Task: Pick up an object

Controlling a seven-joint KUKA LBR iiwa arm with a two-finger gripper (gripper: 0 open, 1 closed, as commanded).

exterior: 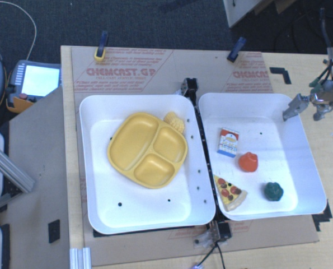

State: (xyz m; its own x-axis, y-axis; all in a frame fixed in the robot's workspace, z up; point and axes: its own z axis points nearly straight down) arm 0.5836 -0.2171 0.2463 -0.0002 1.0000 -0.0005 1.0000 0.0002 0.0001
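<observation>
Writing: "CHEMCAST GP" is printed in red on the brown sheet (155,66) under the bins, once behind each bin; the print on the small carton (229,143) is too small to be read.
Left bin (93,167): a yellow divided plate (148,149) is held here, with a yellow corn cob (175,122) touching its far right rim.
Right bin (306,167): four things are held — the red-and-white carton toward the far left, a red round object (248,162) just beside it, a pizza slice toy (229,192) against the near left wall, and a dark green object (273,191) at the near right.
Pincer (306,106): seen at the right bin's far right corner, above the rim — nothing is seen between its fingers, and whether they are spread or pressed together cannot be told.
Counter (37,150): two lit screens (38,80) are seen at its far left.
</observation>
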